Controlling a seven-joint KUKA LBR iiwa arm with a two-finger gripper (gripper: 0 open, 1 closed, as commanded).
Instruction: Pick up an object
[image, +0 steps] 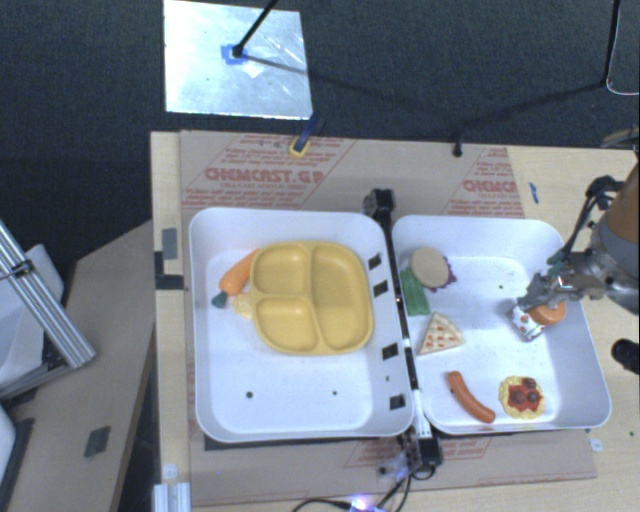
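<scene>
My gripper (538, 300) hangs low over the right side of the right bin (575, 395), with the arm coming in from the right edge. Directly under and touching it in this view lie a small white can (524, 323) on its side and an orange round piece (550, 313). Whether either is between the fingers cannot be made out. Elsewhere in this bin are a pizza slice (439, 335), a red sausage (470, 397), a small yellow tart with red topping (523, 396), a round burger bun (431, 268) and a green strip (413, 291).
The left bin (215, 400) holds a yellow divided plate (305, 297) with a carrot (236, 275) against its left rim. A black divider (396, 310) with clips runs between the bins. A metal plate (237, 60) lies on the dark floor behind the bench.
</scene>
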